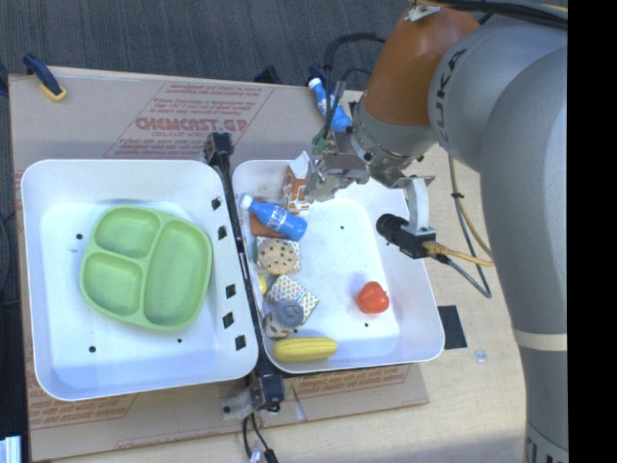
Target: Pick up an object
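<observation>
**Tool over the far corner of the right bin**

The grey arm reaches in from the right of the frame, and its tool hangs over the upper left corner of the right bin. Whether the tool is apart or together cannot be told from here. Just beside it, a small carton leans at the bin's upper edge. Below that lies a blue bottle with a white cap, then a spotted cookie, a patterned packet and a yellow banana along the bin's left side. A red tomato sits apart, lower right. The left bin holds a green divided plate.
</observation>
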You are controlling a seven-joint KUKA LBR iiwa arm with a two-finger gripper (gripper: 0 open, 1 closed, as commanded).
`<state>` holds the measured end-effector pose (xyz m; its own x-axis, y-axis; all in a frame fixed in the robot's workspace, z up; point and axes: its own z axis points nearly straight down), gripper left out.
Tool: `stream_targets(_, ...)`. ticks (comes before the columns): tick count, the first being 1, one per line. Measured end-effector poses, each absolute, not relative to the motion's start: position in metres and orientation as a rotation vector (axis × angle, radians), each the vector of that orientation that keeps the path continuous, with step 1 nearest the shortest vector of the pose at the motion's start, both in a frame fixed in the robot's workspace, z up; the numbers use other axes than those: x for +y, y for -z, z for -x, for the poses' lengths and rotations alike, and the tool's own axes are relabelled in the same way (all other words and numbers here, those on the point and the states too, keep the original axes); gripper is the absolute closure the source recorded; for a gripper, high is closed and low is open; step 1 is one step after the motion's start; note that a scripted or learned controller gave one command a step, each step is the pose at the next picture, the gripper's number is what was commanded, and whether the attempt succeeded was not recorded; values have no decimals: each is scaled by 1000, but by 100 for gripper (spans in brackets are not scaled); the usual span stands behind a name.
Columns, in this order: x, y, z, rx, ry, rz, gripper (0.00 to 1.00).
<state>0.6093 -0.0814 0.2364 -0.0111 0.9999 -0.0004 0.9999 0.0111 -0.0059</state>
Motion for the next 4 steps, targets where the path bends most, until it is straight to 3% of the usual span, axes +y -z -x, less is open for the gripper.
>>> stream_targets(1,-3,-251,-543,-2230,-5,2209,100)
stream_targets(2,-3,-251,-543,-2228,-6,2212,0)
stream_targets(3,-29,-193,-481,-2226,-7,2212,0)
stream_targets(4,49,-192,-477,-2230,-3,2210,0)
